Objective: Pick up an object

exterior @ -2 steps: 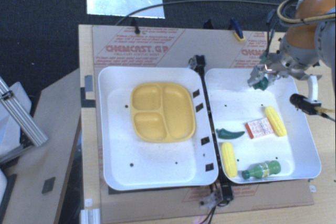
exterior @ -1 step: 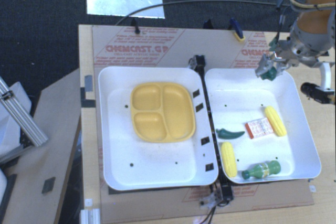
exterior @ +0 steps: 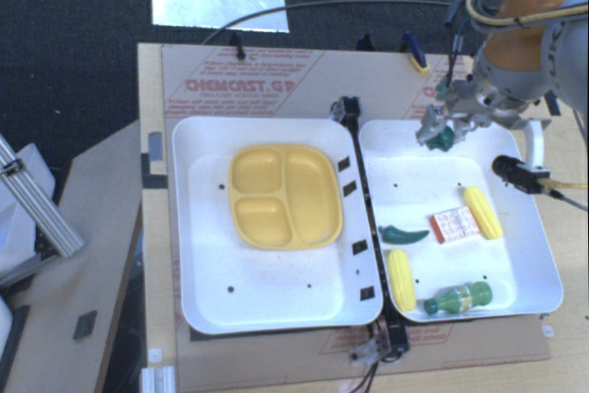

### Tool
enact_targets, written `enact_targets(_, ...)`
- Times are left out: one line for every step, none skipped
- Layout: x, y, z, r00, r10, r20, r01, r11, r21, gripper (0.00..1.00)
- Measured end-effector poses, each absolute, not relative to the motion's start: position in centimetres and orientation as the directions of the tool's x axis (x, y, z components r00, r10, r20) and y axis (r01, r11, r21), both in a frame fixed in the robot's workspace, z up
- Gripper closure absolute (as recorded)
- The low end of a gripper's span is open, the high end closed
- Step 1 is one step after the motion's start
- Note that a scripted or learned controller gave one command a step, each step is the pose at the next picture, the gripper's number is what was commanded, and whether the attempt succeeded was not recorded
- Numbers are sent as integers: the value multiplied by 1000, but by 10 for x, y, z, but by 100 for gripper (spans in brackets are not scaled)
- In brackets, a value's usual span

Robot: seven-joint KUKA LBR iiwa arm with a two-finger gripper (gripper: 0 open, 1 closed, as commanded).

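My gripper (exterior: 438,135) hangs above the far left corner of the right bin (exterior: 543,276). A small dark green object (exterior: 445,141) shows between its fingers, lifted off the bin floor. On that floor lie a dark green pepper (exterior: 402,235), a red and white packet (exterior: 454,225), a corn cob (exterior: 482,212) at the right, a second corn cob (exterior: 399,279) near the front left, and a green bottle (exterior: 460,297) on its side at the front.
A yellow divided plate (exterior: 283,196) lies in the middle of the left bin (exterior: 198,290). A black ridge with clips (exterior: 361,207) separates the two bins. The arm comes in from the upper right.
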State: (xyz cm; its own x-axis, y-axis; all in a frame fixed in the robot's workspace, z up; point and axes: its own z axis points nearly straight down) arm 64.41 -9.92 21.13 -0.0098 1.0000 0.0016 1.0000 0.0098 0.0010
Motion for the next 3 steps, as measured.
enact_targets(619,-51,207,-9,1000,1,1000,9,0,100)
enact_targets(601,-8,219,-9,1000,2,1000,9,0,100)
enact_targets(593,39,227,-10,1000,2,1000,10,1,100)
